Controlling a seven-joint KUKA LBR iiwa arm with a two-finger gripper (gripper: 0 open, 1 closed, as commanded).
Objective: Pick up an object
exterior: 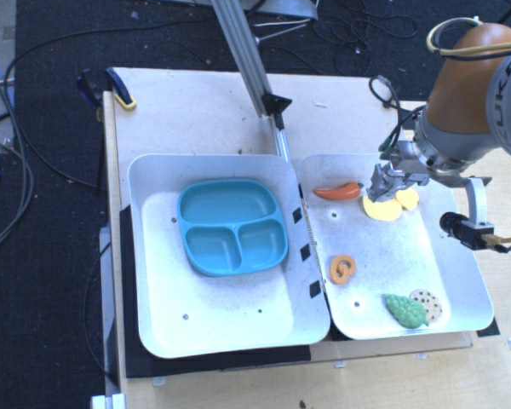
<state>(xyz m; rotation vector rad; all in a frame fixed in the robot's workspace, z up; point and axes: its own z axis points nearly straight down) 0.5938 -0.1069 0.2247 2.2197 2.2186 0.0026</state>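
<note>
The tool point(385, 186) hangs low over the far end of the right bin point(447, 267), just above a yellow piece point(385, 208) and beside an orange carrot point(337, 192); whether it is wide or narrow I cannot tell. A small pretzel point(342, 269) lies mid-bin, and a green piece point(405, 311) touching a cookie point(426, 302) sits near the bin's near right corner. A blue divided plate point(234, 227) rests in the left bin point(153, 313).
</note>
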